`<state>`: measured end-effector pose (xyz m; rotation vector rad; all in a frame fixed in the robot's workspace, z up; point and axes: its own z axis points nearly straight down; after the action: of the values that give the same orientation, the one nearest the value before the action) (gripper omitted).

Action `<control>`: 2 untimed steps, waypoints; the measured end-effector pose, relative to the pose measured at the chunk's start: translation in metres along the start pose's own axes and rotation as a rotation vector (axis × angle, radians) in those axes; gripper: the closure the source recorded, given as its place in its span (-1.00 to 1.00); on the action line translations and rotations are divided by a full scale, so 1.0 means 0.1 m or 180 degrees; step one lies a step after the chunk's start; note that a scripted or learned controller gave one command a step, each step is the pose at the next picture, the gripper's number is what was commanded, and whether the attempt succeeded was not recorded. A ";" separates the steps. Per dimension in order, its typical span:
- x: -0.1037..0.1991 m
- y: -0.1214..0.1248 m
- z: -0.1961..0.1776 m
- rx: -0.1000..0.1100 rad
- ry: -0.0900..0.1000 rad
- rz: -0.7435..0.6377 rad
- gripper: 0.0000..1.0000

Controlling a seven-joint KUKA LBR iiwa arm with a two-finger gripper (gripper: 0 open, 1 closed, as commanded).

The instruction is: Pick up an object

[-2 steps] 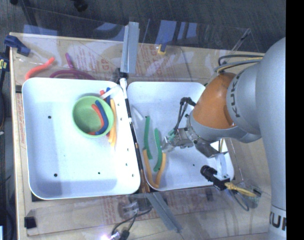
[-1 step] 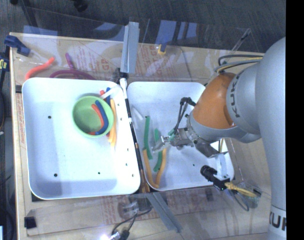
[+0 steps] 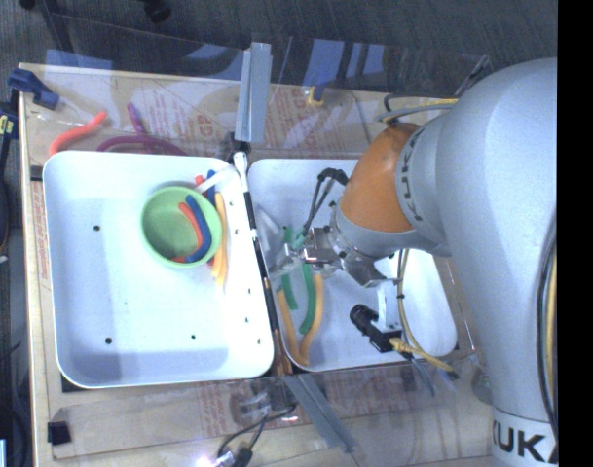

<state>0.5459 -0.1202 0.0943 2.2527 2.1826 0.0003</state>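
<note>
My gripper (image 3: pixel 288 253) reaches down into the left part of the right bin (image 3: pixel 427 309), under the orange wrist band. It sits right over a green strip (image 3: pixel 305 287) that lies beside a yellow curved piece (image 3: pixel 316 311) and a tan piece (image 3: pixel 290 333) by the bin's left wall. Whether it touches or holds any of them is hidden by the wrist. In the left bin (image 3: pixel 101 300) a green bowl (image 3: pixel 179 228) holds a red curved piece (image 3: pixel 193 218), with an orange stick (image 3: pixel 219 251) at its right rim.
The arm's grey body covers the right bin's right half. Outside the bins, at the back left of the bench, lie an orange-red piece (image 3: pixel 77 132) and a purple cable (image 3: pixel 140 145). A grey upright post (image 3: pixel 254 90) stands behind the gap between the bins.
</note>
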 end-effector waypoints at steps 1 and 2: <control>0.00 0.01 -0.10 -0.0002 0.0000 -0.0010 1.00; 0.00 0.01 -0.10 -0.0001 -0.0001 -0.0011 -1.00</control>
<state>0.5465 -0.1203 0.1046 2.2487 2.1862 0.0005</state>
